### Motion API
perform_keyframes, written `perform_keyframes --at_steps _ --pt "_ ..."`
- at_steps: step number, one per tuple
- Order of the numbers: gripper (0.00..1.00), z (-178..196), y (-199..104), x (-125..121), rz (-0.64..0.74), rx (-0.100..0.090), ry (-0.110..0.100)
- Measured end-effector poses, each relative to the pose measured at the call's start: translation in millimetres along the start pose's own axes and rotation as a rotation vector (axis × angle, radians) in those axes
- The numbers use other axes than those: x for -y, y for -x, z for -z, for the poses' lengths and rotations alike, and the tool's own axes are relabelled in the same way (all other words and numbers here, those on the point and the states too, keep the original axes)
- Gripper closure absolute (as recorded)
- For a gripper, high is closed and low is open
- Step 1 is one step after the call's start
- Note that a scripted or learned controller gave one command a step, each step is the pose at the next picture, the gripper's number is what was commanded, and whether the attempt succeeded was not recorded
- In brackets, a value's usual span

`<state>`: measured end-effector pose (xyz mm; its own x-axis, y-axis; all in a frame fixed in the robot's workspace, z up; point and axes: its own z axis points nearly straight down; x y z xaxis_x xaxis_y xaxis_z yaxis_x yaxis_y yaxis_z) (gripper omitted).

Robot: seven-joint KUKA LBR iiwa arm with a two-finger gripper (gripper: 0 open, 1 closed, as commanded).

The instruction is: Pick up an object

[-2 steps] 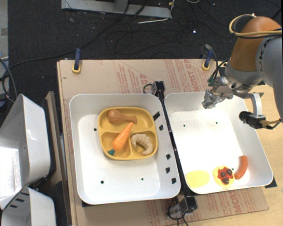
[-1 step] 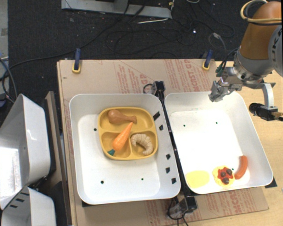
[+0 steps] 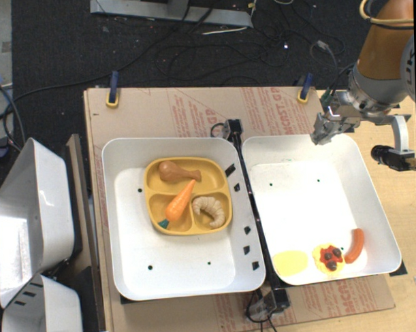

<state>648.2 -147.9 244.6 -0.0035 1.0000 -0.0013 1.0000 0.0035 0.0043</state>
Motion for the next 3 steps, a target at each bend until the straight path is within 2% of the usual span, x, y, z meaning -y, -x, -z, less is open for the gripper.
perform_keyframes --at_steps 1,2,3 --pt "1.0 0.5 -50.9 6.9 0.003 -0.002 -0.005" --pt "1.0 2.2 -110.7 27.2 0.005 -0.003 -0.006" --pt "1.0 -1.3 -162.2 57.9 0.004 -0.003 -0.007"
